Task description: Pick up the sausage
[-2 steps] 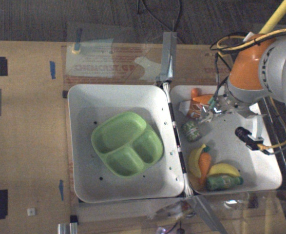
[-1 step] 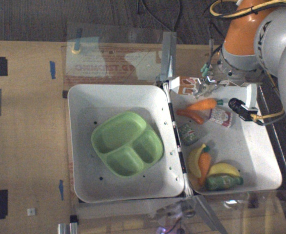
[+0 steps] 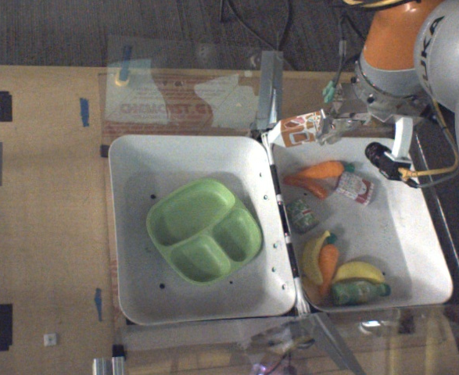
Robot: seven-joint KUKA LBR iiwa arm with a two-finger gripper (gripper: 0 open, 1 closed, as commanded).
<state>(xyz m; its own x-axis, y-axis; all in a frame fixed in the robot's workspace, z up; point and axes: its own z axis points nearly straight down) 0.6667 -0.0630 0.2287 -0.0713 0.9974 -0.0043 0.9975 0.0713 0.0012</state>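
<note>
White plastic makes up both bins, shallow with rounded corners, side by side on the brown table (image 3: 41,233). The left bin (image 3: 135,162) holds a smooth green plate (image 3: 204,230) with three parts.

The sausage (image 3: 304,184) lies in the upper left part of the right bin (image 3: 417,248). It is a short reddish-brown stick, lying at a slant. An orange carrot (image 3: 324,169) with a green end lies just above it and seems to touch it. A small pink and white packet (image 3: 356,187) sits just to the right of it. A little dark green can (image 3: 301,215) sits just below it. So the sausage is boxed in on three sides.

My pincer (image 3: 331,127) hangs over the top edge of the right bin, beside a white and orange carton (image 3: 298,130). It is above the carrot in the frame, near the sausage. I cannot tell if it is spread or pressed together.

At the bottom of the right bin lie a yellow banana (image 3: 313,258), a second carrot (image 3: 329,261), a round yellow fruit (image 3: 360,271) and a green bottle (image 3: 359,291), all bunched up. The middle and right of that bin's floor are bare, with room to move.
</note>
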